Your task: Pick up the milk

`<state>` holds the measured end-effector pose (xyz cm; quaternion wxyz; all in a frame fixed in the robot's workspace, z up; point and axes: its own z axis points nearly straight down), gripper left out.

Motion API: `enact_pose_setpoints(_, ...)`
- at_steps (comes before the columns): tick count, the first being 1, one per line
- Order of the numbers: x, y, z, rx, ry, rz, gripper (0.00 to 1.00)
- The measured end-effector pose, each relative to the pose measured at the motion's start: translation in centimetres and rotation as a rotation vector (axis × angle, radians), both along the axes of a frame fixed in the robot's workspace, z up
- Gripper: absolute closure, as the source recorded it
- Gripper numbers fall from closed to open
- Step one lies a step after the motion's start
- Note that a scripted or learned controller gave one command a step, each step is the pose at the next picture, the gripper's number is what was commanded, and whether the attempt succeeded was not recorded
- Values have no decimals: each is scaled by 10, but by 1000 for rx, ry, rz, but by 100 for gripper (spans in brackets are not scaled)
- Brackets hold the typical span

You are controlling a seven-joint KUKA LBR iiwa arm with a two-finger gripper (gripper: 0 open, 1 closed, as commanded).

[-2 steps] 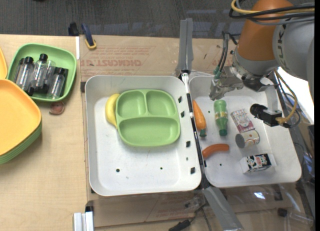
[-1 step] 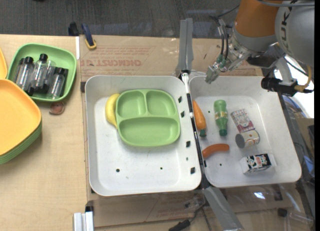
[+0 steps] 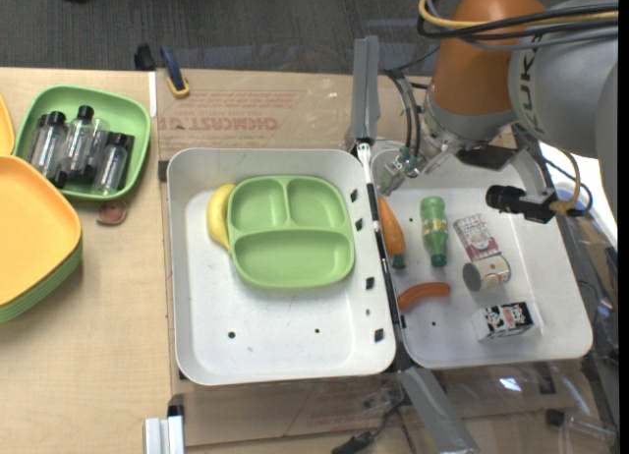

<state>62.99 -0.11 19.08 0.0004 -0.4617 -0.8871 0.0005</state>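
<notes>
The milk [image 3: 508, 320] is a small white carton with black cow patches. It lies on its side near the front right corner of the right bin [image 3: 550, 344]. My gripper [image 3: 398, 164] hangs over the back left corner of that bin, close to the divider between the bins. It is far from the milk, and nothing shows in its grasp. The arm's orange band and grey wrist rise above it at the back right.
Also in the right bin lie an orange carrot [image 3: 391, 227], a green bottle [image 3: 433, 231], a pink and white carton [image 3: 474, 236], a small can [image 3: 486, 273] and a sausage [image 3: 424, 294]. The left bin [image 3: 197, 324] holds a green divided plate [image 3: 291, 230] and a yellow item [image 3: 217, 214].
</notes>
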Motion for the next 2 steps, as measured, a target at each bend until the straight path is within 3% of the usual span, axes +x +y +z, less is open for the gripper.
enact_pose_setpoints(1, 3, 45, 0, 0, 0, -383, 100)
enact_pose_setpoints(2, -6, 43, -1, -4, 2, -681, 100)
